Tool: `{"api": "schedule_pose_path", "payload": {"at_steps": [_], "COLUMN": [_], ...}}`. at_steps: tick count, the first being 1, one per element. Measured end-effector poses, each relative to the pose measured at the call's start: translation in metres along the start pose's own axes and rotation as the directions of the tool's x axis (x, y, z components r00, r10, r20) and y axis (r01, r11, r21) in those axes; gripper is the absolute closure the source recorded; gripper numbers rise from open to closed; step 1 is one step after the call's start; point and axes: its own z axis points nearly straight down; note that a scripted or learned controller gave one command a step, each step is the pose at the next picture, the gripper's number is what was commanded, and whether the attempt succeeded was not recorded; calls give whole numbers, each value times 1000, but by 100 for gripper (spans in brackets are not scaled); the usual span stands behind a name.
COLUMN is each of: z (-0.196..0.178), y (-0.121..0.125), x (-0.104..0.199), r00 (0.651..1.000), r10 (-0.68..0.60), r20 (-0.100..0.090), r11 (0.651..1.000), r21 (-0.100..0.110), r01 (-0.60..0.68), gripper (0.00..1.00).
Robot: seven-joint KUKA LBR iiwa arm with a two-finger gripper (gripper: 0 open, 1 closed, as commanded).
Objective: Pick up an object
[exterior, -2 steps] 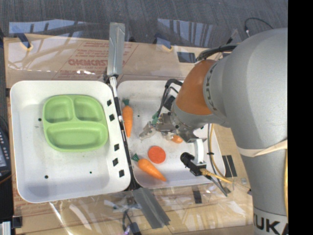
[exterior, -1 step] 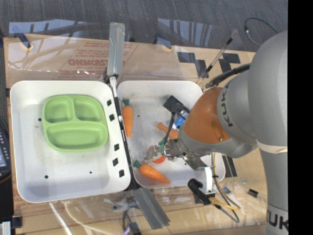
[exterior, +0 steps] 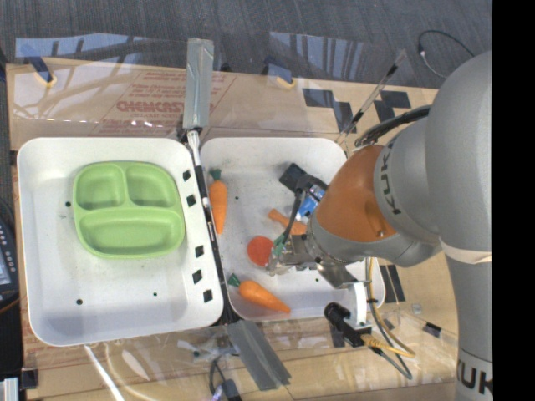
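claw [exterior: 278, 257]: low in right bin [exterior: 251, 153], beside tomato [exterior: 260, 250]; open or closed, cannot tell. step: descend squarely on tomato, close gently, it may roll. nearby: carrot [exterior: 261, 295] below claw, second carrot [exterior: 218, 205] up-left, black piece [exterior: 299, 178] above. far left: green plate [exterior: 129, 209]. bin wall crowds the approach.

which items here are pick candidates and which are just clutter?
Job items:
two-finger gripper, low in the right white bin
round red tomato-like toy beside it
orange toy carrot by the divider
orange toy carrot near the front wall

Lying about:
green divided plastic plate in the left white bin
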Motion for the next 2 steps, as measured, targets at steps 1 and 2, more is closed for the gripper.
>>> {"api": "schedule_pose_path", "payload": {"at_steps": [1, 2], "z": [-91, -90], "y": [48, 48], "x": [61, 61], "r00": [987, 987], "r10": [161, 163], "r20": [-1, 0], "r11": [987, 987], "r21": [1, 3], "r01": [-161, -163], "gripper": [100, 0]}}
